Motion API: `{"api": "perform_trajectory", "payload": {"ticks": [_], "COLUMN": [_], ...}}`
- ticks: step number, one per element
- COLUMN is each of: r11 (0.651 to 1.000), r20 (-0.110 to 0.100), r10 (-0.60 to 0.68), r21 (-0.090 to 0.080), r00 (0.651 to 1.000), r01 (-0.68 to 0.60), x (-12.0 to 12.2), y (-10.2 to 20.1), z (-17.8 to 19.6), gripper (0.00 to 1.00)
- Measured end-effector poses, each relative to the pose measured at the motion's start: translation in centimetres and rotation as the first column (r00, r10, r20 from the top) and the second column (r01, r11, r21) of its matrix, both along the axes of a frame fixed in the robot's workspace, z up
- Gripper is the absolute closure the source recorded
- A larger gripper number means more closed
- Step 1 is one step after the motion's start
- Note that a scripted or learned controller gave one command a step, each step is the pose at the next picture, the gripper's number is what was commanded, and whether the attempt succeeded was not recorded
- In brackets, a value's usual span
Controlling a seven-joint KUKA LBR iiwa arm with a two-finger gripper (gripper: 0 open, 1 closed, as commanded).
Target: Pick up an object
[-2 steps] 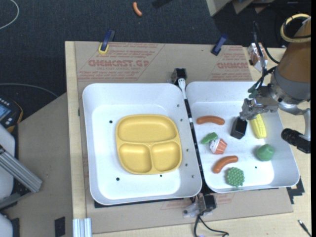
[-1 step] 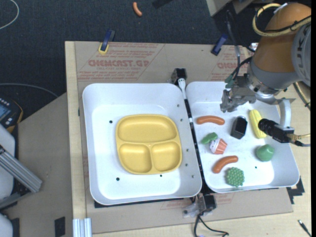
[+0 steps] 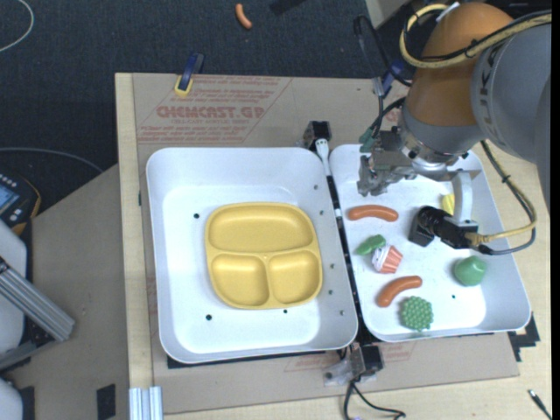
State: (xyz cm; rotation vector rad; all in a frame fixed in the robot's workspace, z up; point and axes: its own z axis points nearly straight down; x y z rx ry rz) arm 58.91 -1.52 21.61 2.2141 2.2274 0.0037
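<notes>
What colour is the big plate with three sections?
Yellow. The plate sits in the left bin, seen in the camera view.

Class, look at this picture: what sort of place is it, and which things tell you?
Probably a robotics lab test bench: a robot arm over two white bins, toy food like a sausage, and loose cables.

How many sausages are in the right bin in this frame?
2: upper sausage just below the gripper; lower sausage beside the green broccoli. The arm may hide others.

Left bin [image 3: 166, 234]: divided tray [image 3: 262, 254] in it.
Right bin [image 3: 499, 300]: two sausages [image 3: 373, 213], broccoli [image 3: 416, 312] nearest the front.
</notes>
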Motion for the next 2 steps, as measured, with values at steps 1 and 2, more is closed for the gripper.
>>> {"api": "perform_trajectory", "payload": {"ticks": [1,2], "r11": [1.000,1.000], "r20": [0.000,0.003], "r10": [0.001,-0.002], "r21": [0.000,0.000], "r00": [1.000,1.000], "r01": [-0.001,0.002], "x": [0.7,1.4], "y": [5.5,7.6], "z": [-0.4,2.0], "gripper": [1.00,1.00]}}
